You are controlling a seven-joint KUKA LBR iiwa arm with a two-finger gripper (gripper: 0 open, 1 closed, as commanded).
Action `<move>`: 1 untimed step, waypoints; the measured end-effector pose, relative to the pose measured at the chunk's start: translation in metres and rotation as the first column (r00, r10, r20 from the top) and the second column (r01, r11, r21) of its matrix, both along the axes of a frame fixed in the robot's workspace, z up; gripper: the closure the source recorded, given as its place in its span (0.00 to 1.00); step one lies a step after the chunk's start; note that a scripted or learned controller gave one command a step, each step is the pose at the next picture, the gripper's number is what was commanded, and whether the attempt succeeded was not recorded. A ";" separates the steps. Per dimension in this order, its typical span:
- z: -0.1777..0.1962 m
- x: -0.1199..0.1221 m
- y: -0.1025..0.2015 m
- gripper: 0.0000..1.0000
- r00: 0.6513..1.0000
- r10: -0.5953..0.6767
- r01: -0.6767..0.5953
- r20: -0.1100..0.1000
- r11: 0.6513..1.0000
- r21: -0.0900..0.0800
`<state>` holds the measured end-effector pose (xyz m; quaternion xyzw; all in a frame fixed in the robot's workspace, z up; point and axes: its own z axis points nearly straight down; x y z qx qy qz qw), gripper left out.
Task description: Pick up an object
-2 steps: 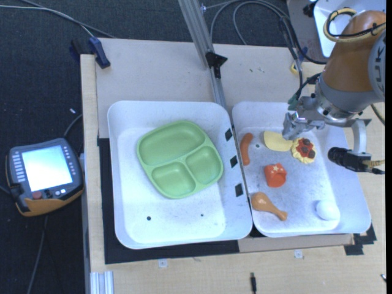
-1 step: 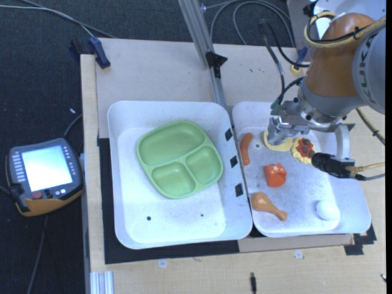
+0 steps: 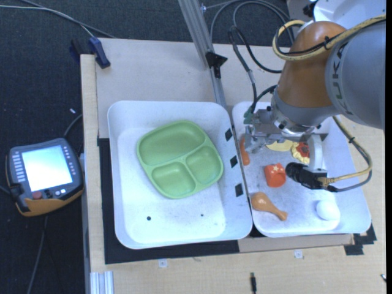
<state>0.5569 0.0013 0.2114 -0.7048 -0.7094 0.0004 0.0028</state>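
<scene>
Pincer [image 3: 264,133] sits low over the right bin [image 3: 349,164], up in its 10 o'clock part, close to the wall shared with the left bin [image 3: 122,164]. I can't tell how it is set from up here; the wrist and orange band cover it. I see nothing clearly held.

Objects in the right bin, all lying loose as far as I see:
- orange carrot-like piece [image 3: 245,152], at 7 o'clock of the pincer, just beside it, against the shared wall
- red-orange pepper-like toy [image 3: 275,175], at 5 o'clock of the pincer, near it
- tan drumstick-shaped toy [image 3: 268,205], at 6 o'clock, near the bin's front edge
- white egg-like ball [image 3: 327,210], at the bin's 4 o'clock corner, well apart from the pincer
- yellow and red item [image 3: 294,147], partly hidden under the wrist, can't identify it

Left bin carries a green divided plate [image 3: 179,159], tilted, roughly centre. Table [image 3: 184,60] bare wood at 12 o'clock. Teach pendant [image 3: 43,173] off the table at 9 o'clock.
</scene>
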 end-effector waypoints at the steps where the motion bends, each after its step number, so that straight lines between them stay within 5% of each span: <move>1: -0.006 -0.010 0.052 1.00 1.000 0.000 0.000 0.000 1.000 0.000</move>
